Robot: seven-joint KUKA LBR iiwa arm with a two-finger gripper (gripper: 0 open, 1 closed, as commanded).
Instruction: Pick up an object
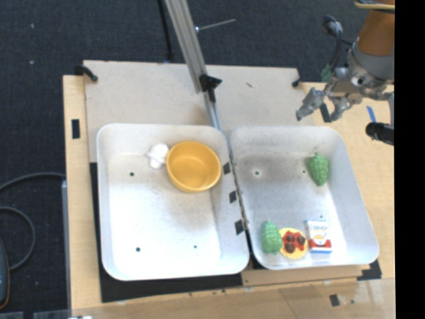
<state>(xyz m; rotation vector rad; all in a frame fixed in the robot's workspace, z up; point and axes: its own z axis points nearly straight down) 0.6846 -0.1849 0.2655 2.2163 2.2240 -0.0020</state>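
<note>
A light wooden bench point(76, 198) carries two shallow white plastic bins side by side. The left white bin point(159, 244) and the right white bin point(345, 205) touch along their inner edges, where small black clips sit on the seam. A slanted grey metal pole point(188, 42) comes down from the top of the view and ends near the far end of that seam.

The grey arm with its orange band point(376, 32) enters at the upper right. Its two-finger gripper point(322, 107) hangs above the far right corner of the right bin, over the rim, with the two fingers spread apart and nothing between them.

In the left bin, a round yellow plastic bowl point(193, 166) stands upright near the far right part, and a small white lumpy object point(158, 155) lies touching its left side.

In the right bin, a green bumpy toy point(319, 169) lies near the far right wall, well below the gripper. Along the near wall sit three things in a row: a second green bumpy toy point(270, 237), a small yellow plate with red pieces point(293, 242) just beside it, and a small white carton with red and blue print point(319, 237) touching the plate's right side.
</note>
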